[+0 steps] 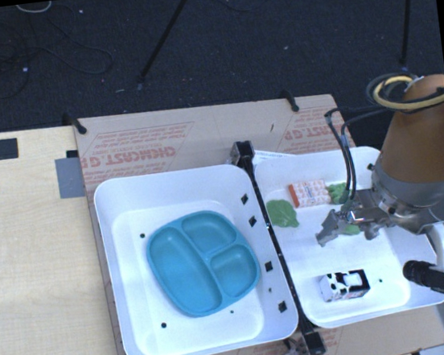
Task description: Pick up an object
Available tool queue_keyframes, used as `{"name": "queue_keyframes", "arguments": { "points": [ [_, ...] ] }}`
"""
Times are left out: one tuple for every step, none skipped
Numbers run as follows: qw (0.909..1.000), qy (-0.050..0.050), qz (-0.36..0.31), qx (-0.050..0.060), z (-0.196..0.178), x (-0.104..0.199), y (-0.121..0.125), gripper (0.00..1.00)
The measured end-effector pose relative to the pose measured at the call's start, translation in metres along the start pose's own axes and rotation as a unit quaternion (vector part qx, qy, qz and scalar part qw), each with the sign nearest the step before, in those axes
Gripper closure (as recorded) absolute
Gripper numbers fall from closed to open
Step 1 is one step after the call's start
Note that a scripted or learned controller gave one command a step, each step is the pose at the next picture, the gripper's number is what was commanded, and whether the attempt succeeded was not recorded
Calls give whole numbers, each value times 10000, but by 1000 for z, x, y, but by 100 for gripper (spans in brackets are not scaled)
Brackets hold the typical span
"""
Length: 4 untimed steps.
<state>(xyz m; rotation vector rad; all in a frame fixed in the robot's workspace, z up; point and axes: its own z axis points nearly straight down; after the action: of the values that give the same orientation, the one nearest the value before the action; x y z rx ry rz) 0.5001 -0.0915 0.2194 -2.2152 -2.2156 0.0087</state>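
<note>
Two white bins are sitting side by side. The left bin is holding one blue divided tray. The right bin is holding one red-and-white packet, one black-and-white object and two green pieces. The gripper is hovering here; finger state cannot be told.

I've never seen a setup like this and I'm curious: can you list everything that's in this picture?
Shallow white plastic bins: two, white, side by side on a cardboard sheet.
Divided plastic plate: one, light blue, three compartments, in the left-hand bin.
Green leaf-shaped piece: one, green, right-hand bin, near the divider.
Small flat packet: one, red and white, right-hand bin, far side.
Second green piece: one, green, beside the packet, partly hidden by the arm.
Small black-and-white object: one, right-hand bin, near side.
Cardboard sheet: one, brown, under the bins.
Robot arm: one, grey and orange, from the right.
Gripper: one, dark grey, above the right-hand bin.
</note>
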Motion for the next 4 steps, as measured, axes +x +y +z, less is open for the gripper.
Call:
{"name": "queue_keyframes", "arguments": {
  "points": [
    [10000, 0, 5, -7, 45, 3, 3, 0],
    [10000, 3, 7, 3, 99, 1, -8, 0],
    [10000, 0, 41, -16, 86, -1, -7, 100],
    [10000, -12, 19, -58, 41, -8, -2, 100]
  ]
}}
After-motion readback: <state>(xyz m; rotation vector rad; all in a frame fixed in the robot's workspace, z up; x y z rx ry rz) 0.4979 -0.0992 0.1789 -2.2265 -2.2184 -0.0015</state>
